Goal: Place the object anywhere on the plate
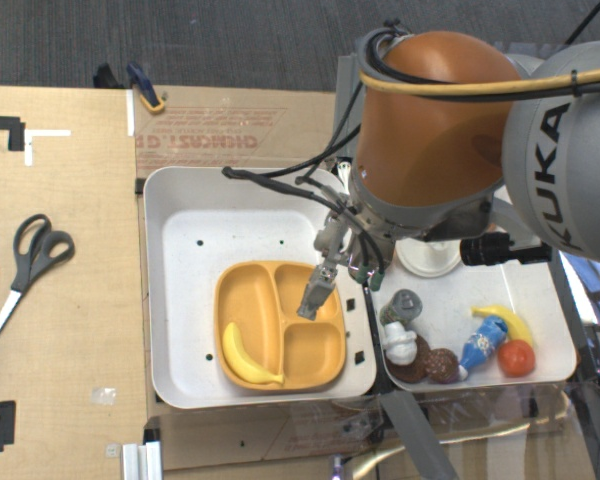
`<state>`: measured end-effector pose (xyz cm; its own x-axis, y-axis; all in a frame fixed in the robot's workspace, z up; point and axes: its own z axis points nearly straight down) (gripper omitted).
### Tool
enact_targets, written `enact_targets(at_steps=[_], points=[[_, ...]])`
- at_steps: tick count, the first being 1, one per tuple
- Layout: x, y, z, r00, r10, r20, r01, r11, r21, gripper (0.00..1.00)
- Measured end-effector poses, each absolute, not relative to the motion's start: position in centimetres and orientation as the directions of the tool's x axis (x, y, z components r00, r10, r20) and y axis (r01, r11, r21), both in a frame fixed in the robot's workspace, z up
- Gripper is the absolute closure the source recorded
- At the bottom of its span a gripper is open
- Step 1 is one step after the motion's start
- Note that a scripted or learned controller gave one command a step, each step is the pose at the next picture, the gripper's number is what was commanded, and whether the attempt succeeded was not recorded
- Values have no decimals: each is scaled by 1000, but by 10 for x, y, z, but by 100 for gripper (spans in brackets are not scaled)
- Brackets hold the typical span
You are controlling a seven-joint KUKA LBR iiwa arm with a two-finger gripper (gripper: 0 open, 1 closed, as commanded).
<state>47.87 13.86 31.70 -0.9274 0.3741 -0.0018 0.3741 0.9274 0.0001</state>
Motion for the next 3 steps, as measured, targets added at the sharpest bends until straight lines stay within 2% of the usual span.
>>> enact_targets(at_steps=[1, 2, 3], points=[[485, 220, 440, -986, 169, -3, 169, 986, 0, 0], [487, 220, 449, -985, 170, -5, 170, 985, 1, 100], [479, 182, 358, -965, -260, -1, -260, 965, 0, 100]])
